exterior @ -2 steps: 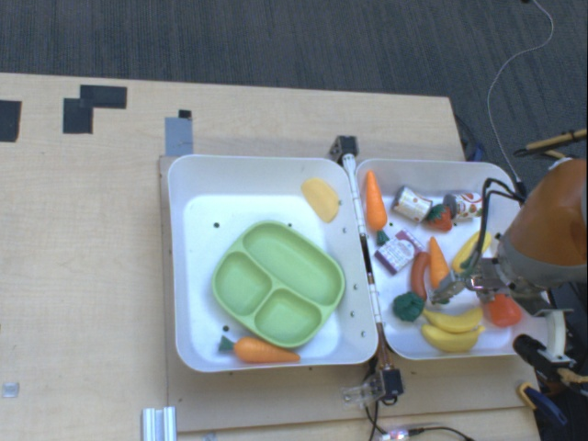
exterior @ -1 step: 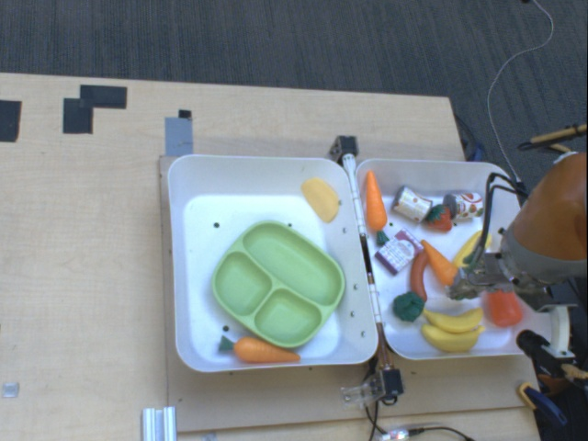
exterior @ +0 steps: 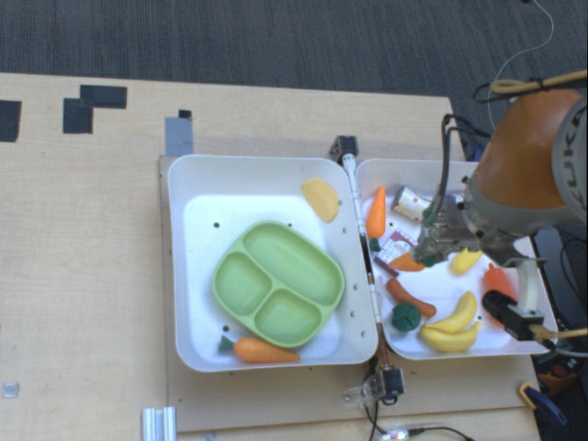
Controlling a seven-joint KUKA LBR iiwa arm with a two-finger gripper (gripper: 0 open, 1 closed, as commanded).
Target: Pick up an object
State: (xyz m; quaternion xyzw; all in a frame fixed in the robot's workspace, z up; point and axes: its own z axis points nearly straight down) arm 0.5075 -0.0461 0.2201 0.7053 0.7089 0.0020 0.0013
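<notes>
My gripper (exterior: 439, 243) hangs low over the middle of the right bin (exterior: 432, 167), under the orange wrist band. Just to its left lie a purple packet (exterior: 397, 244) and an orange piece (exterior: 408, 264). A small yellow piece (exterior: 466, 261) lies just to its right. A carrot (exterior: 377, 211) and a silver wrapper (exterior: 412, 202) sit at the back of this bin. Toward the front are a brown-orange stick (exterior: 410, 297), a green broccoli (exterior: 404, 317) and two bananas (exterior: 455, 325). The arm hides what is directly under the gripper.
The left bin (exterior: 179, 246) holds a green divided plate (exterior: 278, 283), a pale yellow piece (exterior: 321, 198) at its back right and a carrot (exterior: 263, 350) at the front. The ridge between the bins (exterior: 365, 265) runs close to the gripper's left.
</notes>
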